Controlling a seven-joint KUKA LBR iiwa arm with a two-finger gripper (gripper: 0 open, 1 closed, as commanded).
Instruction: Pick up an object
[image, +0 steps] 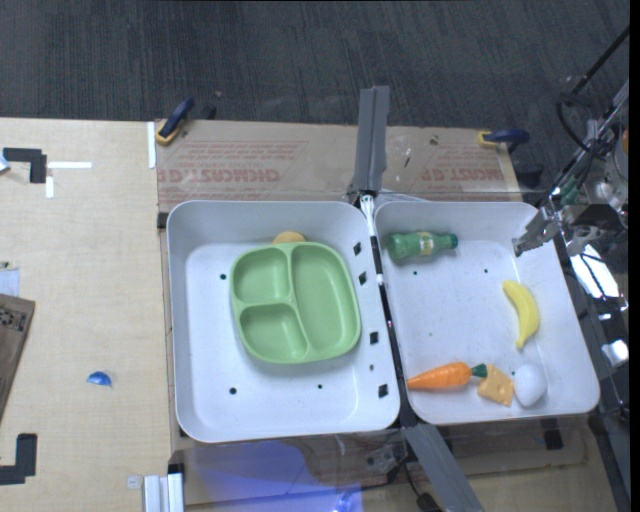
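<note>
I have the gripper (535, 238) parked at the right of the frame, over the upper right rim of the right bin (470, 300), and it carries nothing that I can make out; whether it is spread or closed I cannot tell, since the tip is a small dark shape against clutter.

No target is fixed, so any of the loose things will do. The green bottle (422, 243) lies on its side near the top left of that bin. The banana (522, 313) lies alone at mid right, nearest my tool. Along the bottom edge sit the carrot (440, 376), an orange wedge (495, 385) and a white egg (529, 384), the last two touching.

My worries: the bottle and egg are round and could roll or squirt out of a pinch. In the bottom cluster I might nudge one piece while closing on another. The banana lies close to the wall, so a descent could clip the rim.

The left bin (200, 330) holds a green divided plate (296, 301) with something yellow (289, 238) peeking behind it.
</note>
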